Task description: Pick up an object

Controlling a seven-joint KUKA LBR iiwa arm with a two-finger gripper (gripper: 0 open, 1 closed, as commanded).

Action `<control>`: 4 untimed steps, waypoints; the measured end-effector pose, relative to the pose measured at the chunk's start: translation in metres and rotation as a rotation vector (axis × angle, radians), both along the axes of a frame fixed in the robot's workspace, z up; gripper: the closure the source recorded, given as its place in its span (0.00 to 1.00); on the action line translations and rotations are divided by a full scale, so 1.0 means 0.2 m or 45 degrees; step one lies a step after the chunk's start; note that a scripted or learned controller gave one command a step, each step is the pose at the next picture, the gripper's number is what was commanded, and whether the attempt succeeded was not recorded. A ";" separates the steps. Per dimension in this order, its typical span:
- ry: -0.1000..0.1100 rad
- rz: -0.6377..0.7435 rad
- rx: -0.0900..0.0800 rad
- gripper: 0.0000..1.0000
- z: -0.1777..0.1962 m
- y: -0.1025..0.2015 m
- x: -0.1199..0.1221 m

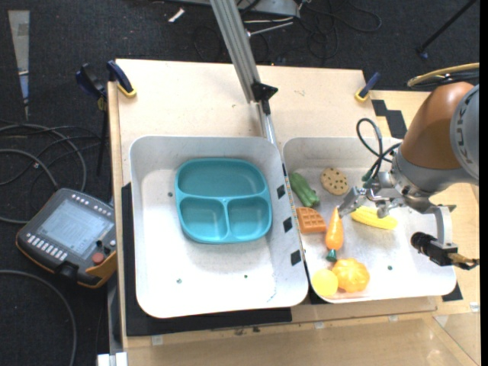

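Camera view, looking down at a slant: we see two white bins side by side on the bench. The left bin (152, 227) holds a teal divided plate (223, 200). The right bin (427, 280) holds the toy food: a green pickle (304, 189) near its left wall, a round cookie (334, 180), a waffle square (310, 220), an orange carrot (334, 231), and a yellow lemon (325, 283) touching an orange fruit (351, 274) at the front edge. A yellow banana piece (375, 219) lies just beside the gripper (364, 201), which hangs low over the middle of the right bin on the arm (438, 139) reaching in from the right. We cannot tell whether the gripper is parted or closed, and we see nothing held in it.
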State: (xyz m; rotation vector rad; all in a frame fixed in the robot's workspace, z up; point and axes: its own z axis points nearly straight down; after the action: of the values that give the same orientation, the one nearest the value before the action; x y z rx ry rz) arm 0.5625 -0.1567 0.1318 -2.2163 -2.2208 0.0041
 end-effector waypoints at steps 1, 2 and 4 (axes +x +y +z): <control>-0.050 -0.003 -0.024 0.00 -0.13 -0.03 0.05; -0.060 -0.002 -0.025 1.00 -0.06 -0.03 0.06; -0.011 0.001 -0.003 1.00 0.39 -0.03 0.06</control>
State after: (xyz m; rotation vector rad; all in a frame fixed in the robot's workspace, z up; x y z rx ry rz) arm 0.5750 -0.1623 0.2099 -2.2208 -2.2273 -0.0031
